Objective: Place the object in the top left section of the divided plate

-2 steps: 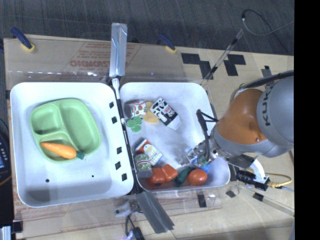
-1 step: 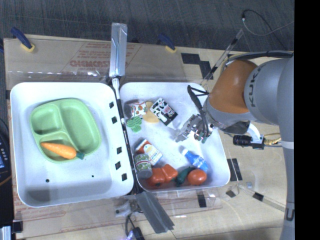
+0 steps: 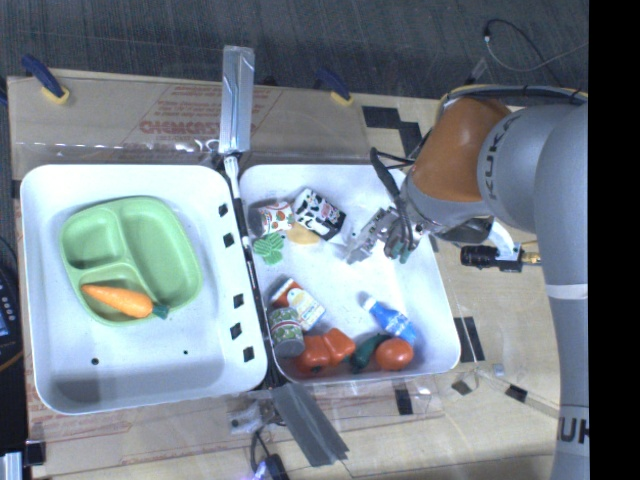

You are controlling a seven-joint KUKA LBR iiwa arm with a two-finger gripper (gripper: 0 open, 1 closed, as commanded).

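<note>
A green divided plate [image 3: 150, 253] lies in the left bin [image 3: 60, 368]. An orange carrot [image 3: 120, 300] rests in its lower left section; the top left section [image 3: 92, 234] holds nothing. My gripper [image 3: 378, 240] hangs over the right bin [image 3: 435, 288], near its upper right part. It is open with nothing between its fingers. It is just right of a cow-patterned carton [image 3: 320, 211] and a yellow item [image 3: 305, 234], and above a blue bottle [image 3: 390, 319].
The right bin also holds a small can [image 3: 272, 216], a green leafy piece [image 3: 268, 248], a red-and-white carton [image 3: 298, 303], another can [image 3: 285, 332] and red vegetables [image 3: 325, 349] along the front wall. A metal divider [image 3: 236, 108] stands between the bins.
</note>
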